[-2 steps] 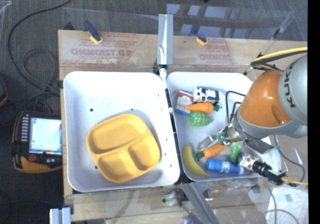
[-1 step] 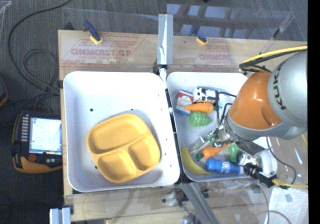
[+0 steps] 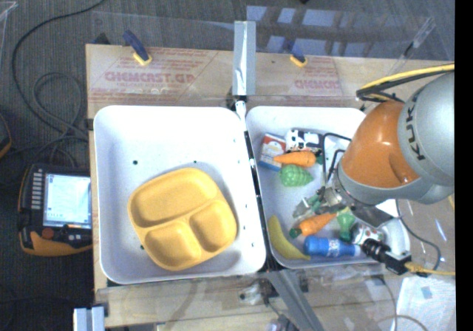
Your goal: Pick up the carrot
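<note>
Pincer (image 3: 319, 204) low in the right bin (image 3: 259, 174), just above a carrot (image 3: 319, 223); opening impossible to tell.

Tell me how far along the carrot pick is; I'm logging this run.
Done: the arm has reached over the right bin, with the claw down among the toys. In hand: the claw sits right above a carrot lying beside the banana. Left: I can't confirm a grip; the carrot looks unlifted. A second carrot lies farther back.
</note>
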`<state>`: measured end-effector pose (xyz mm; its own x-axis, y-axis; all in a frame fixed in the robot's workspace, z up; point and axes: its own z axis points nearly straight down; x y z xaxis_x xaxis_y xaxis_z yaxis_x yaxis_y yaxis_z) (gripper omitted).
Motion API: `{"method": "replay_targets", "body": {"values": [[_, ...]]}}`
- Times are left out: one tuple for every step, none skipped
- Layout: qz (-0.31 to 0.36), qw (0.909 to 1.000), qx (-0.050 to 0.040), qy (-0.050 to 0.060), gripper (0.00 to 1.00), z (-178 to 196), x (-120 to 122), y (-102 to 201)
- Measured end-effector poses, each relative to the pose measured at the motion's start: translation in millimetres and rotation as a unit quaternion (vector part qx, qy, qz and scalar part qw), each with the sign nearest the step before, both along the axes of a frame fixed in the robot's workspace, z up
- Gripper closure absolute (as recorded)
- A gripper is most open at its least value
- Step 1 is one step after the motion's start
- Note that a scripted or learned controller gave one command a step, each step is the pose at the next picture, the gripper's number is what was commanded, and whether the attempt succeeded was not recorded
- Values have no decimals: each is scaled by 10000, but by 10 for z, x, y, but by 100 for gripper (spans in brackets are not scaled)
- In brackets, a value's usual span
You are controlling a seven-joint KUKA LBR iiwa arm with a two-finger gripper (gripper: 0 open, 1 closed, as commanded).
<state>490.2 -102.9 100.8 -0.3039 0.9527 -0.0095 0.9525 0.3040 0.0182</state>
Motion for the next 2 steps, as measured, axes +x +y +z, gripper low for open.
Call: {"method": "replay_targets", "body": {"values": [[0, 10000, 0, 2, 0, 0, -1, -1], [833, 9965, -16, 39, 0, -97, -26, -20]]}}
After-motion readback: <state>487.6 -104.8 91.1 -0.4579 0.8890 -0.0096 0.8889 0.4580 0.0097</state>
